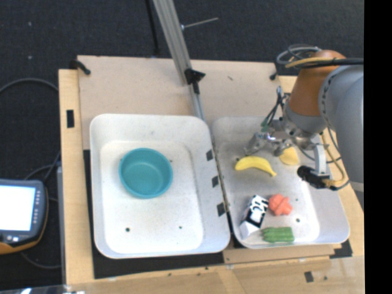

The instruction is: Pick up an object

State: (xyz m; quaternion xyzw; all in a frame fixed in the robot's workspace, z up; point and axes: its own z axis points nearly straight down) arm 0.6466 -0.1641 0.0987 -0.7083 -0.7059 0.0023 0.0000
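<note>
Nearest to you, at the front edge of the right white bin, lies a green oblong toy, flat on the bin floor. Just beside it to the left sits a black-and-white small box, tilted, and just beyond that a coral-red lumpy toy, close to the box but apart from the green piece.

You see the yellow plastic banana further back, near the middle of the same bin, lying flat with its curve opening toward the front. A second, smaller pale-yellow piece rests to its right, partly under the arm's hardware.

Your grey arm with its orange band comes in from the right and hangs over the back half of this bin. The gripper sits just behind the banana, slightly to its right, with metal parts splayed toward the bin floor. Whether the jaws stand wide or narrow cannot be told, and nothing is seen between them. The banana lies near them but apart.

Over in the left white bin, 1 teal round bowl stands upright, left of centre.
</note>
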